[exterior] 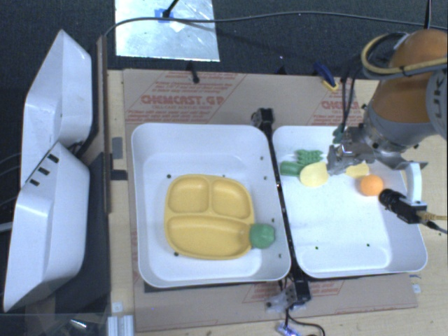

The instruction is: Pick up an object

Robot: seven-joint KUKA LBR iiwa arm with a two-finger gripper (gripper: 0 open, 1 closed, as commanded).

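In the right bin (350, 250) a pale yellow lemon-like object (313, 176) lies near the back, with a green toy (301, 159) just behind and left of it. An orange ball (370, 185) rests further right, and a small yellow piece (359, 170) peeks out beside the gripper. My gripper (337, 161) hangs low over the back of the right bin, just right of the pale yellow object, at the end of the grey arm with the orange band (413, 54). Nothing is visibly held.
The left bin (203, 142) holds a yellow divided plate (206, 215) and a green ball (263, 235) at the plate's right edge. A black clamp (263, 116) joins the bins at the back. A black cylindrical part (399, 205) sticks out over the right bin's right side.
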